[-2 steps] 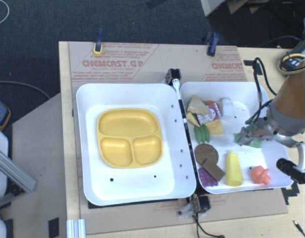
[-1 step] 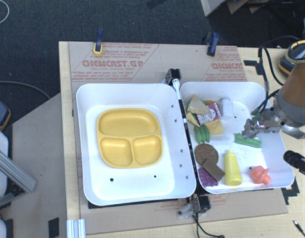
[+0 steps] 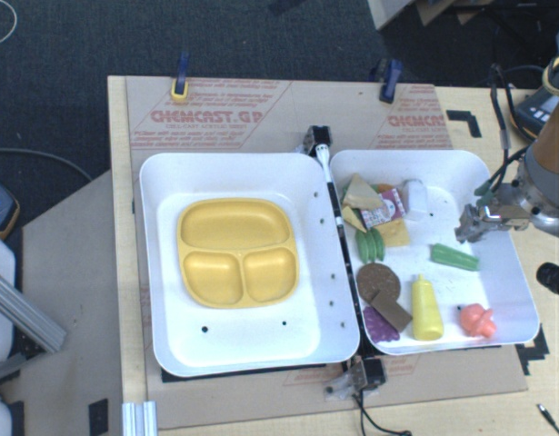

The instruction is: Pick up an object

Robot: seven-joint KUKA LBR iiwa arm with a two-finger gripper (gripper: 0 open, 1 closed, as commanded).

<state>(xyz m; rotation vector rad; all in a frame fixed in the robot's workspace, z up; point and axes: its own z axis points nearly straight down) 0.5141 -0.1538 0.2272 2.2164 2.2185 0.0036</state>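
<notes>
The gripper [image 3: 472,223] is seen low over the right bin [image 3: 506,284], near its right wall; whether the jaws are parted or closed cannot be told. Nothing is seen between them. A green bean-like piece [image 3: 454,257] lies just below. Further off, a yellow bottle [image 3: 426,308], a pink toy [image 3: 478,321] and a brown disc [image 3: 378,282] are found. A yellow divided plate [image 3: 235,252] is held by the left bin [image 3: 161,271].

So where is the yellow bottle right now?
The yellow bottle lies in the right bin, near its front edge, between the brown disc and pink toy.
</notes>
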